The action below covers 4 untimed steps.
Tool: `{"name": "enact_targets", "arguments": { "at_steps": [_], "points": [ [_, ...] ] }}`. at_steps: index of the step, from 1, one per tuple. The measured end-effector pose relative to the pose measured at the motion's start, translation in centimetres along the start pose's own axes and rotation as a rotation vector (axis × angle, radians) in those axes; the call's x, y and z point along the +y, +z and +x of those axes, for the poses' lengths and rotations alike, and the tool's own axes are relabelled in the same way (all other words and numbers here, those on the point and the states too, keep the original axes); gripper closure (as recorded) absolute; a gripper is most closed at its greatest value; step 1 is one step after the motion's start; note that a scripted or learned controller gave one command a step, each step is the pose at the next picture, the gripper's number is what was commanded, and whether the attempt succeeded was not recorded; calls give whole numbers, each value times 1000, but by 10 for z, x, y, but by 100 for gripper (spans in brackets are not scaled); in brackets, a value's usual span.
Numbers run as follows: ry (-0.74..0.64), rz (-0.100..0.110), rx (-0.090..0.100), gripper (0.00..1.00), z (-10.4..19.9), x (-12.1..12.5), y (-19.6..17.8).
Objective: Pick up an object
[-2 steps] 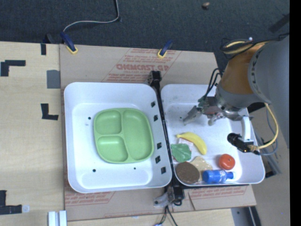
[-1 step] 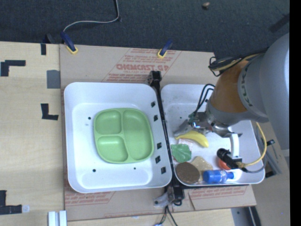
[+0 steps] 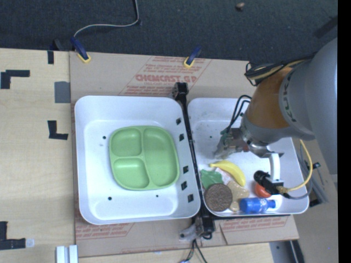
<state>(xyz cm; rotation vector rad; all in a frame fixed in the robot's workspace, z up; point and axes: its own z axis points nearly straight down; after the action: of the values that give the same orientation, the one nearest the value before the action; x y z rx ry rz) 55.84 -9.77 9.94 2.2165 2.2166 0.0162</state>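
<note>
the claw (image 3: 226, 145) hangs low inside the right-hand shallow white plastic bin (image 3: 208, 109), over a bare patch of its floor. the grey arm (image 3: 307, 100) with its orange band comes in behind it from the right. at this slant i cannot tell whether the claw is open or closed. the loose things all lie on the bin floor, apart from the claw.

the curved yellow banana (image 3: 231, 171) lies just below the claw, toward the near edge of the bench, and is the closest thing to it. a crumpled green soft piece (image 3: 208, 177) sits below and a little left of the claw, against the banana's left end. further below is a round brown speckled disc (image 3: 218, 197), lying flat. a tan lumpy item (image 3: 239, 192) is just right of the disc and partly hidden by the banana. a blue plastic cylinder (image 3: 254, 205) lies on its side below and to the right of the claw, at the bin's near wall. a small red-orange thing (image 3: 263, 190) lies just above the cylinder.

well to the left of the claw, past the black divider between the bins, is the left-hand white bin (image 3: 88, 147). a light green divided plastic plate (image 3: 144, 156) lies flat in the middle of it. both bins rest on a brown cardboard sheet (image 3: 109, 75).
</note>
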Motion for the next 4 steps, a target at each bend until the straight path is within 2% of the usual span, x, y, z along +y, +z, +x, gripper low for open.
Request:
{"name": "enact_targets", "arguments": {
  "at_steps": [1,2,3,4],
  "points": [
    [0,2,0,0,0,0,1],
    [-1,7,-4,0,-17,-33,12],
    [0,7,-5,100,-18,-32,3],
    [-2,12,-2,100,43,-6,-85]
  ]
}}
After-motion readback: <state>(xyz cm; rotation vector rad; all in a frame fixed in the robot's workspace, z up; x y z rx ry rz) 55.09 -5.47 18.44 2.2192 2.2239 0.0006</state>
